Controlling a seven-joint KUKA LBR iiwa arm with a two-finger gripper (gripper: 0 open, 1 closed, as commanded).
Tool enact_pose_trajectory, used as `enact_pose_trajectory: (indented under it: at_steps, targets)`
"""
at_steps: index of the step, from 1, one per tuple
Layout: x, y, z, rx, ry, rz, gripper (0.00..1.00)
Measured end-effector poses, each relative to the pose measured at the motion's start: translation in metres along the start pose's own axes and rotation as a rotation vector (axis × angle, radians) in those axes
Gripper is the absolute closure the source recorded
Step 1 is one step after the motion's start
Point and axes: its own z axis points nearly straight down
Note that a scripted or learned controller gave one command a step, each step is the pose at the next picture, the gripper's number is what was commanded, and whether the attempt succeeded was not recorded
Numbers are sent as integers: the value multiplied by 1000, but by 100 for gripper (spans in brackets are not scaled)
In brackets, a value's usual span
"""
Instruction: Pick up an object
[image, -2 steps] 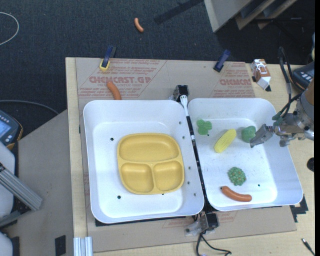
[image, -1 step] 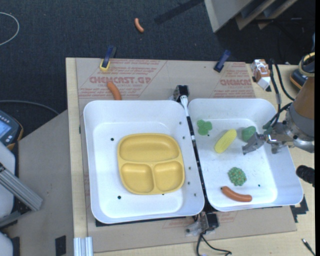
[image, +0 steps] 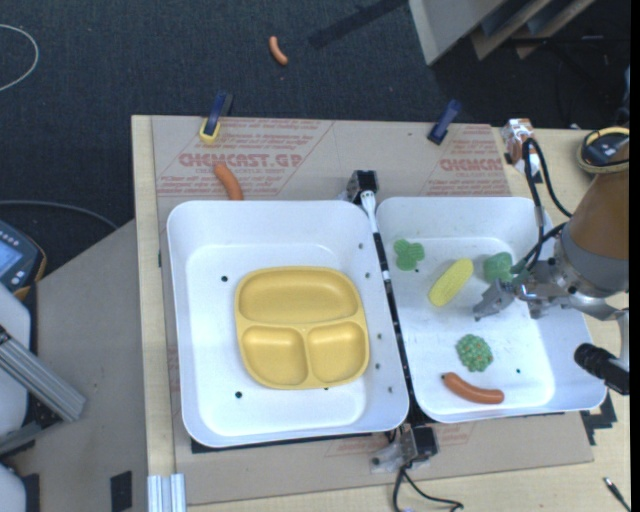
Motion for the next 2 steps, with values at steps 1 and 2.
enact_pose_trajectory:
  at_steps: [1,2]
  targets:
    - [-1,7,60,1,0,-1,0]
    - [0,7,76,-2,-1,-1,0]
